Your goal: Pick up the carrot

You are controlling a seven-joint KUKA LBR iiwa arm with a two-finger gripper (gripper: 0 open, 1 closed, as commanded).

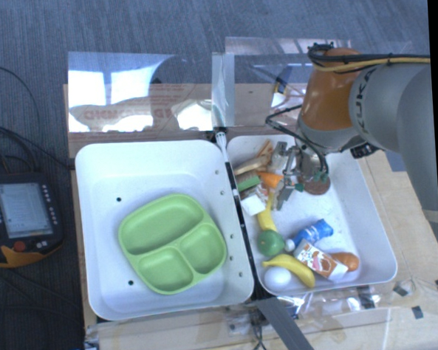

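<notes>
Tool low over the crowded right bin, beside the carrot

The tool hangs in the right bin; whether it is spread or pressed together I cannot tell. The carrot lies just at its nine o'clock, wedged among other toy food, so a grab may well catch a neighbour or nudge the carrot aside. The juice carton at five o'clock bears print too small to read.
</notes>
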